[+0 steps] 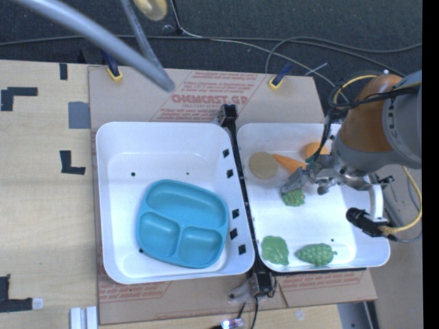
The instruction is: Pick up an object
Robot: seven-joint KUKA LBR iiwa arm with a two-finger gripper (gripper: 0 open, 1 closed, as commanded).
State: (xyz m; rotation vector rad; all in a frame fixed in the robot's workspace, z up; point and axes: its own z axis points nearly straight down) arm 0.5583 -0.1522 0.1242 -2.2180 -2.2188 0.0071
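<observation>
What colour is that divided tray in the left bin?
Light blue tray, seen in the camera view.

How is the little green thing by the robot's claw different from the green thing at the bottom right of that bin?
The small green piece sits mid-bin right by the gripper; the bumpy green piece lies near the front wall, apart from the arm. The small green piece is rounder and smaller; the bumpy green piece is longer and wider. Both are green, knobbly, and lie in the right bin.

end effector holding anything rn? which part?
Cannot be told. The end effector sits right above a small green broccoli-like piece in the right bin; no grasp is visible.
</observation>
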